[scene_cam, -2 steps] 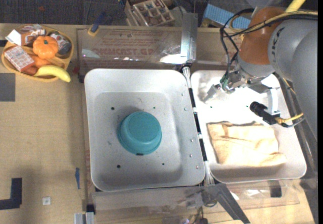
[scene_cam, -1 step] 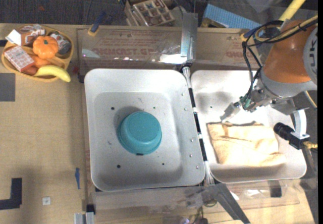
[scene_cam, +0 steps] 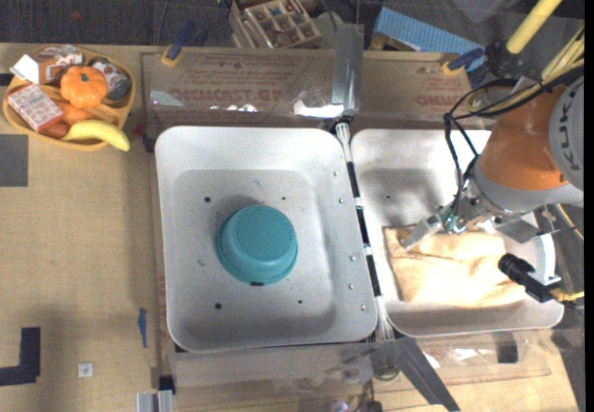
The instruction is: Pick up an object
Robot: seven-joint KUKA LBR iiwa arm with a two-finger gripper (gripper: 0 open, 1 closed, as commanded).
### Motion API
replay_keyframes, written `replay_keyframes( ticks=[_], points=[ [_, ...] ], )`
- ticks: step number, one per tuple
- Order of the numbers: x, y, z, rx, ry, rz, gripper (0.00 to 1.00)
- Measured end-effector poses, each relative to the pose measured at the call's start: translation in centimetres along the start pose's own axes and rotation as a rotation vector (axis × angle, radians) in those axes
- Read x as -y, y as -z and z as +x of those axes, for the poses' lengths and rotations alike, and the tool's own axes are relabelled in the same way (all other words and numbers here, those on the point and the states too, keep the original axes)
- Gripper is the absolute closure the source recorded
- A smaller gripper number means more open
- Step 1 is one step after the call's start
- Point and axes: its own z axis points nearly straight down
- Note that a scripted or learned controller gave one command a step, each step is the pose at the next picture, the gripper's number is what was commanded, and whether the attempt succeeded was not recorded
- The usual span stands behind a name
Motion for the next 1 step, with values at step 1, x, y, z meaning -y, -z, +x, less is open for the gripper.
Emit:
replay_keyframes(
  ticks=[1],
  points=[
    [-0.03, 1.13, -0.24, 0.001, -0.006, -0.006, 1.00]
  ],
)
